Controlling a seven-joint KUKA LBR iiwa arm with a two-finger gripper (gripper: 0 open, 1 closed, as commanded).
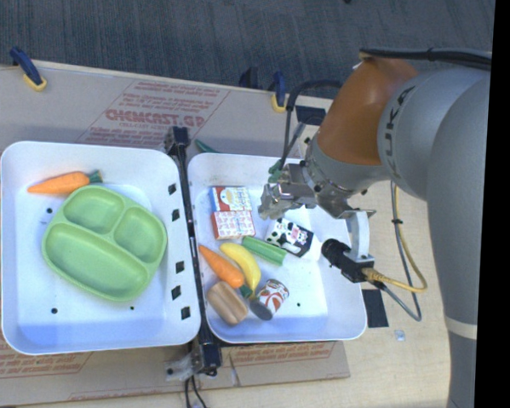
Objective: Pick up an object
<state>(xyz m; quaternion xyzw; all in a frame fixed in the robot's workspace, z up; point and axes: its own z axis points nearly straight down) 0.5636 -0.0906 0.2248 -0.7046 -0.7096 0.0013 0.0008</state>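
My gripper hangs over the upper middle of the right bin, just above a black-and-white cow-patterned carton. Nothing shows between its fingers. Left of it lies a small box with red and white pictures. Below are a green cucumber-like stick, a yellow banana, an orange carrot, a brown bread roll and a small can.
The left bin holds a green divided plate and a second orange carrot near its top left. A black divider clip line runs between the bins. Cables trail off the arm at the right.
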